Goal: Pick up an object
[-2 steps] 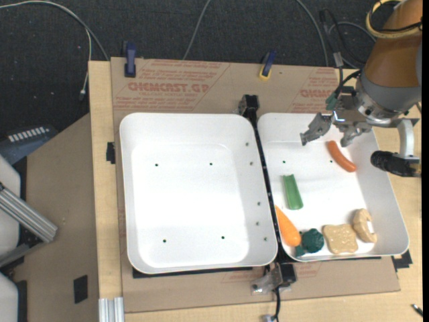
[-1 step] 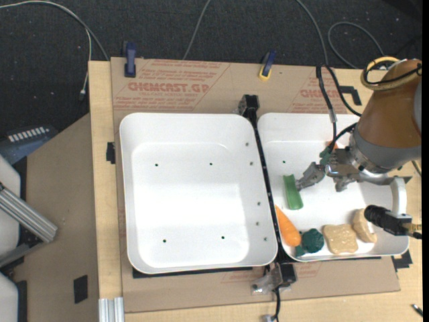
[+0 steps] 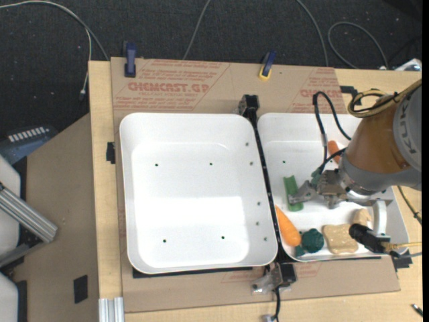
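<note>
The green block point(image 3: 291, 192) is a small upright oblong of bright green. It stands on the white floor of the right bin point(image 3: 301, 123), near the bin's left wall. The jaws sit just right of the block, at the end of the grey arm point(image 3: 375, 149); I cannot tell how far open they are, or whether they touch the block. Below the block lies an orange carrot point(image 3: 287, 227). Right of the carrot are a dark green ball point(image 3: 311, 241) and a tan bread piece point(image 3: 340, 238). Left of the block lies the left bin point(image 3: 188, 129).
</note>
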Controlling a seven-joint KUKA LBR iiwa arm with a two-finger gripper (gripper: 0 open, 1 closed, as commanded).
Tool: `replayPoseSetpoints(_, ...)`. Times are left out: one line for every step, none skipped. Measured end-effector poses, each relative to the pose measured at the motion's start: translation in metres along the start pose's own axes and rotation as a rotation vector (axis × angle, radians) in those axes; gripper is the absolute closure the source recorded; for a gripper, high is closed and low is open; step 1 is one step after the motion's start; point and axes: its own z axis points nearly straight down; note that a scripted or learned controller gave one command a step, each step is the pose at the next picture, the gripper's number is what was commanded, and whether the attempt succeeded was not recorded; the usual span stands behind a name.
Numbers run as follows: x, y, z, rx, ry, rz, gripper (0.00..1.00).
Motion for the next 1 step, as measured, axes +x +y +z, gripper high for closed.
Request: replayPoseSetpoints(0.0389, 0.0300, -0.0038, -0.006, 0.000, -0.072, 0.00)
